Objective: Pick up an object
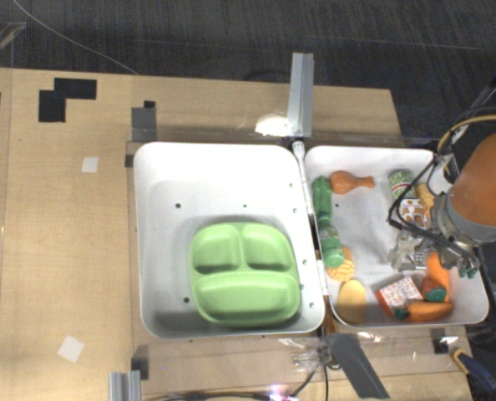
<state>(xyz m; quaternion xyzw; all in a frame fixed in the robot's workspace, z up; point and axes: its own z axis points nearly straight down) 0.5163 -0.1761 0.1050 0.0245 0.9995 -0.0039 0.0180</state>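
While the arm (pixel 486 192) is reaching in from the right, its gripper (pixel 415 253) is hanging low over the right bin (pixel 373 153), amid a tight cluster of toy food. Whether the gripper is released or clenched cannot be told, since the metal parts are blurring into the bin floor, and nothing is visibly being carried.

The candidates for picking are all lying in the right bin. An orange carrot (pixel 436 272) is sitting just beside the gripper, on its lower right. A small red carton (pixel 398 293) and a second orange piece (pixel 429 312) are lying near the front wall. A yellow lemon (pixel 352 297) is resting toward the front left corner. A green bottle (pixel 322 200), a green can (pixel 331 245) and a piece of corn (pixel 341 266) are lining up along the dividing wall. A drumstick (pixel 351 182) and a small tin (pixel 399 179) are lying at the back. The left bin (pixel 156 224) is holding a green divided tray (pixel 244 272).

Risks, in this inspector's judgement:
- Crowding near the carrot and carton is inviting a pinch on two items, or a nudge that pushes the target aside.
- Rounded items such as the lemon are likely to squirt out under closure.
- Proximity to the right wall is threatening a collision during descent.
- Cabling (pixel 415 195) trailing by the wrist is risking a snag.
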